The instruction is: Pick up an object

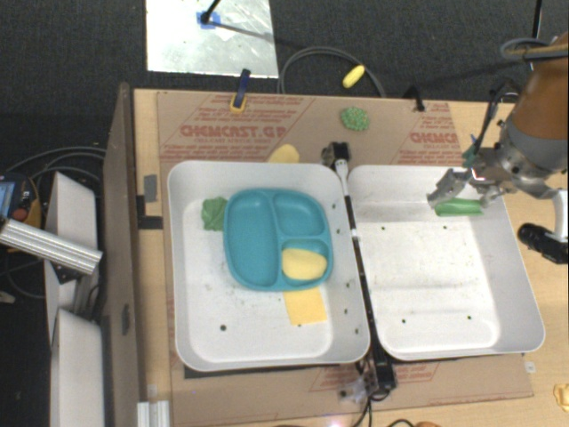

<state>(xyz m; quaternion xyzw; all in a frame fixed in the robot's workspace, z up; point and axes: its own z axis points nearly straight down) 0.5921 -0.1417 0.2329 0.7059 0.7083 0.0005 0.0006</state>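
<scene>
The arm (540, 114) reaches in from the right and hangs over the far right part of the right bin (444, 327). Its gripper (455, 194) points toward the left, low over the bin floor near the far edge. A small green object (460, 207) lies just under the fingers (442, 191), touching or nearly touching them; whether it is clamped between them or simply lying on the bin floor cannot be told, and how wide the fingers stand is not clear either.

In the left bin (191, 327) a blue divided plate (276, 238) sits near the middle. A yellow lump (304, 263) rests in the plate's near right compartment. A flat yellow square (306, 307) lies on the bin floor just beside the plate's near edge, and a green leafy piece (213, 213) lies against the plate's left edge.

On the bench (222, 123) beyond the bins, a green round thing (355, 118) lies near the far edge, and a pale yellow piece (284, 155) touches the far rim of the left bin.
</scene>
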